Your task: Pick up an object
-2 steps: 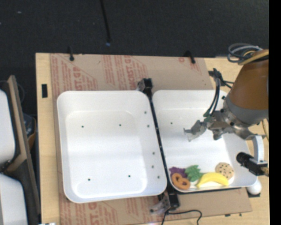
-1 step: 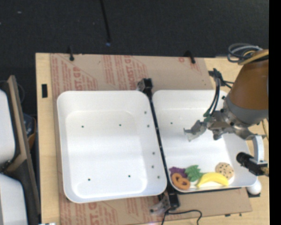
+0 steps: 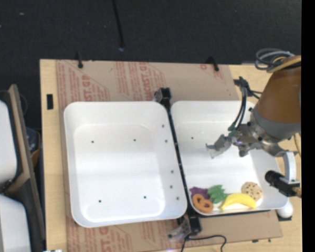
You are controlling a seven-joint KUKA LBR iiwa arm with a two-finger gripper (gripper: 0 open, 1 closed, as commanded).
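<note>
The things to pick from lie bunched along the near edge of the right bin (image 3: 199,125): a yellow banana (image 3: 236,202), a green leafy toy (image 3: 217,192) touching it, an orange pretzel (image 3: 202,204) with a purple piece (image 3: 198,192) just behind it, and a round cookie (image 3: 251,191) at the banana's right end. All sit low against the bin's front wall, close to one another.

The gripper (image 3: 216,148) hangs over the middle of the right bin, well apart from that cluster and nearer the far side. Its tip is blurred and small; it looks as if nothing is between the fingers, but whether they are spread or closed I cannot tell. The left bin (image 3: 73,119) lies beside it on the tabletop (image 3: 52,156).

Judging from this, the risk is in the crowding. A descent onto the banana may catch the green toy or the cookie as well, or push the pieces harder against the wall so the fingers close on the rim or on air. A drop straight down from here would meet only bare bin floor.
</note>
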